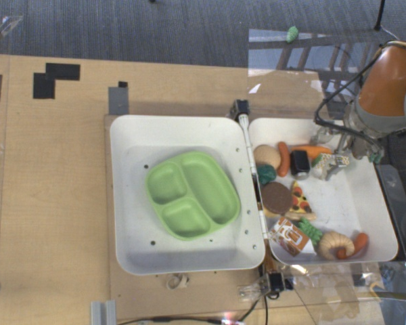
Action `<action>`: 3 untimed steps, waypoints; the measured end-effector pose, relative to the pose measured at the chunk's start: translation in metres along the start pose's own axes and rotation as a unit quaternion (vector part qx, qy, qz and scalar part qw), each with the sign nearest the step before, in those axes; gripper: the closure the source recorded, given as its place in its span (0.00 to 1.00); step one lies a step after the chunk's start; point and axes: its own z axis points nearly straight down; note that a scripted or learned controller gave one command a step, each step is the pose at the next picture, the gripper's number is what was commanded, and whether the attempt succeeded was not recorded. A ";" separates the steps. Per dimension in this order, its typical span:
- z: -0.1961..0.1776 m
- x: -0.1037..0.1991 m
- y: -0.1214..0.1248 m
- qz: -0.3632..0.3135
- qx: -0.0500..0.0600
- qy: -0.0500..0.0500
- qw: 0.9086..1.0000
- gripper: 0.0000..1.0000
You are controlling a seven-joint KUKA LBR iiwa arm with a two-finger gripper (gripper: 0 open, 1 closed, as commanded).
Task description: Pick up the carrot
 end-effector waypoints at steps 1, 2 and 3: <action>-0.038 -0.017 0.000 -0.053 0.000 0.000 0.999 0.00; 0.001 -0.014 -0.003 -0.119 0.000 0.005 0.993 0.00; 0.002 0.018 0.038 -0.062 -0.001 0.001 0.998 0.00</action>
